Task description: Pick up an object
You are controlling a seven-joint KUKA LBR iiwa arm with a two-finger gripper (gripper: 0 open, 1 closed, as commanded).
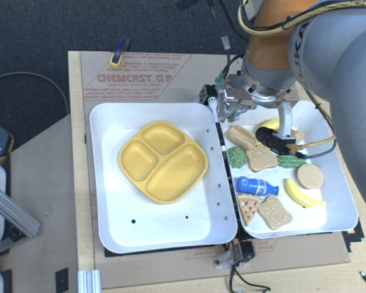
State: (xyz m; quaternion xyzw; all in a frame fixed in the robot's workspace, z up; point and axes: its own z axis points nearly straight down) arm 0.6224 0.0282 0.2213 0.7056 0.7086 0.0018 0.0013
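I can't tell how my claw is set above the right bin's far-left corner, where crowded toy food risks a glancing miss.

yellow divided plate, blue bottle, yellow banana, white bins

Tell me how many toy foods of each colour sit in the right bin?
Tan or brown (hot dog, two breads, cookie): 4
Yellow (bananas): 2
Green: 2
Blue (bottle): 1
Orange (pizza slice): 1
Total: 10
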